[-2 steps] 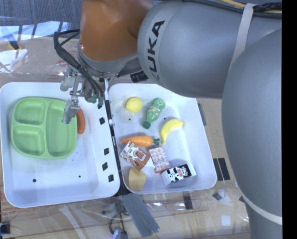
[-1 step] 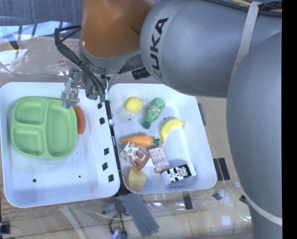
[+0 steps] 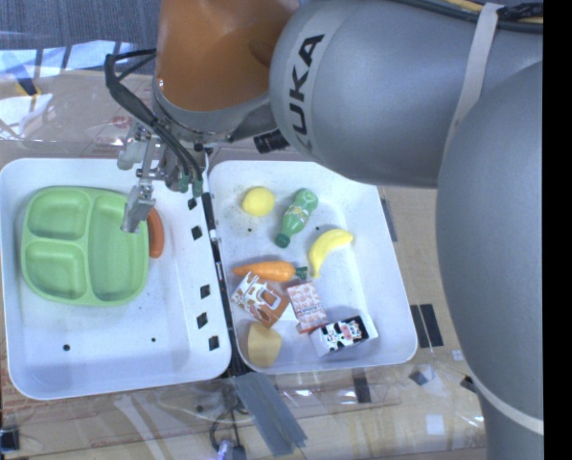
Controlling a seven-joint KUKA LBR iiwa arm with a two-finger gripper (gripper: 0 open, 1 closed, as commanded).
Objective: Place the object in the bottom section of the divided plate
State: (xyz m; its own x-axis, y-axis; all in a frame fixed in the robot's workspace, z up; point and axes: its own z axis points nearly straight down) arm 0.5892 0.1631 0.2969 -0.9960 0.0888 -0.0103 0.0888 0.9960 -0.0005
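Over the bench, from the fixed camera:
Arm: grey, orange band (image 3: 214, 41) above the wrist; it reaches from the right across the top, and its bulk covers the upper right of the view.
Gripper (image 3: 138, 211): hangs over the left bin, at the plate's right rim; a grey finger (image 3: 134, 209) points down just beside the sausage; whether the fingers are spread or closed cannot be told, and nothing is seen between them.
Sausage (image 3: 156, 234): orange-red, lying lengthwise on the bin floor, against the plate's right edge; outside the plate.
Plate (image 3: 84, 245): green, divided; two small sections on the left, one long section on the right; it lies in the upper left of the left bin.
Left bin (image 3: 94, 353): white, shallow; it bears the plate and sausage.
Right bin (image 3: 381, 295): white, beside the left one; it bears a lemon (image 3: 258, 201), a green bottle (image 3: 296, 216), a banana (image 3: 327, 248), a carrot (image 3: 264, 271), an orange carton (image 3: 259, 299), a red packet (image 3: 306, 307), a milk carton (image 3: 344, 334) and a potato (image 3: 263, 344).
Bench (image 3: 65, 94): clear plastic sheeting lies behind the bins.
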